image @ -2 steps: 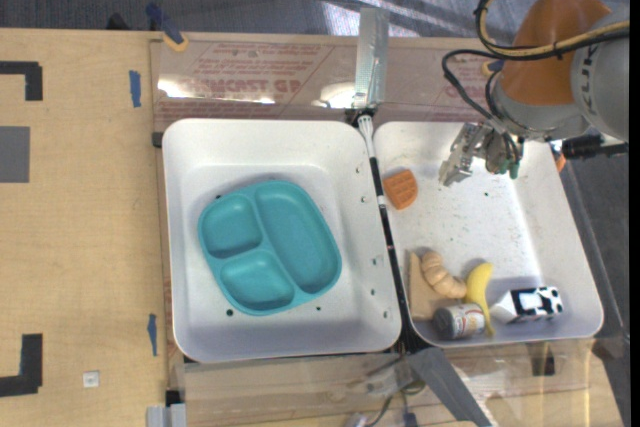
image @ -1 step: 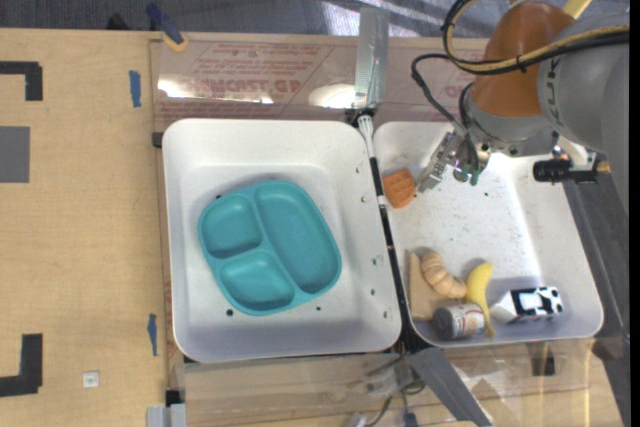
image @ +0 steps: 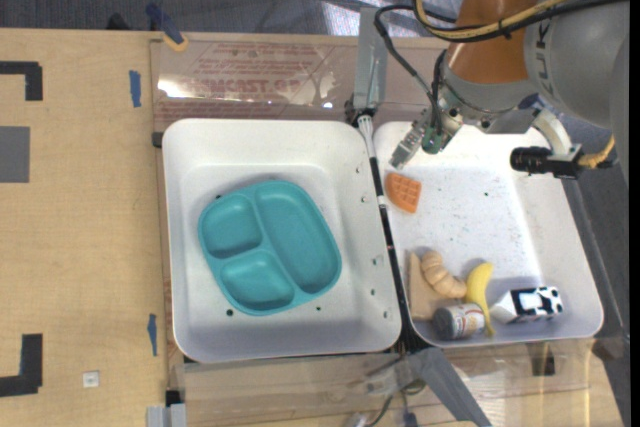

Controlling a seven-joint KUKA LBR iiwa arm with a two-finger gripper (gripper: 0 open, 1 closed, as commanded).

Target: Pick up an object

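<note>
The claw (image: 418, 143) hovers above the flat orange waffle-textured piece (image: 404, 192) at the right white bin's (image: 540, 215) far left; its opening I cannot tell. Light, stiff-looking, probably best pinched across its edges.

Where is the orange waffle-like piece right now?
The orange waffle piece lies in the right bin, near its upper-left corner beside the divider between the bins. The gripper is just above it in the camera view, and the croissant lies below it.

The grey arm reaches in from the right, its end effector (image: 418, 147) angled down-left.
</note>
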